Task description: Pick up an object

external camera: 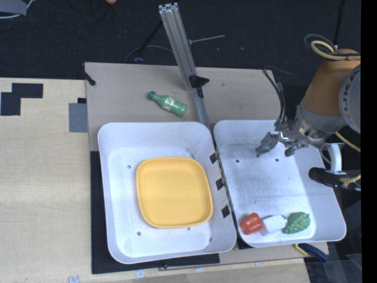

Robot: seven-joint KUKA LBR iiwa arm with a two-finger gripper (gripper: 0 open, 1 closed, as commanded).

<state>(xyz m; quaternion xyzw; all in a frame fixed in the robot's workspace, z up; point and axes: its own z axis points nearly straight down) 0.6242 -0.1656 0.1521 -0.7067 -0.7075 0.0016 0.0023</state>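
My gripper (277, 147) hangs over the upper part of the right bin (265, 184), its two fingers spread apart with nothing between them. At that bin's near edge lie a red pepper-like piece (251, 223), a small white block (274, 224) and a green bumpy piece (297, 222), side by side and well below the gripper. A yellow square plate (174, 191) rests flat in the left bin (118, 158).
A green bottle (168, 103) lies on its side on the bench behind the left bin. A slanted metal rail (184, 52) rises from behind the seam between the bins. Black clips (219, 183) sit along that seam.
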